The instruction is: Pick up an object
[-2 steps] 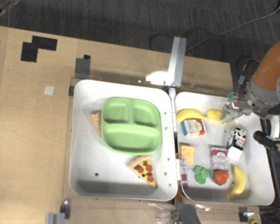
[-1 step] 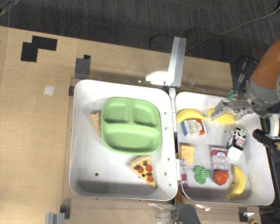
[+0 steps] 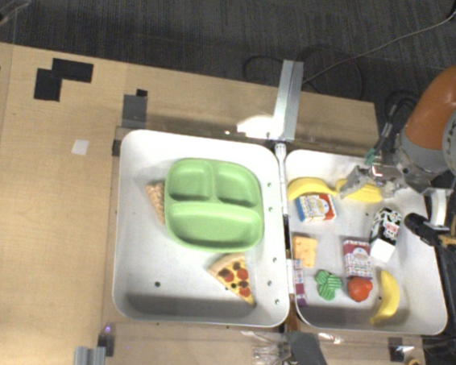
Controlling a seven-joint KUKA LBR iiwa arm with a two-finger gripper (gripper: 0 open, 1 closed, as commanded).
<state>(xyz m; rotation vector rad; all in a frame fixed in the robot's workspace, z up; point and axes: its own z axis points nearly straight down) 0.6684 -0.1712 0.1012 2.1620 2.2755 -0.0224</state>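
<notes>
My gripper (image 3: 370, 183) hangs at the back of the right bin (image 3: 433, 276), right over a yellow piece of toy fruit (image 3: 366, 195). The arm's orange band (image 3: 447, 99) rises behind it at the right. To the left of the gripper lie a banana (image 3: 304, 186) and a small red, white and blue carton (image 3: 316, 207). A cow-patterned milk carton (image 3: 386, 231) stands just to the front right of the gripper. Farther forward lie a cheese slice (image 3: 304, 250), a red packet (image 3: 357, 258), a green toy (image 3: 328, 285), a red tomato (image 3: 360, 290) and a second banana (image 3: 387, 296).
The left bin (image 3: 137, 233) holds a green divided plate (image 3: 212, 203), a pizza slice (image 3: 234, 275) at the front and a cracker (image 3: 156, 200) at the plate's left. A metal post (image 3: 288, 103) stands behind the wall between the bins. Black cables (image 3: 450, 266) hang by the right bin's edge.
</notes>
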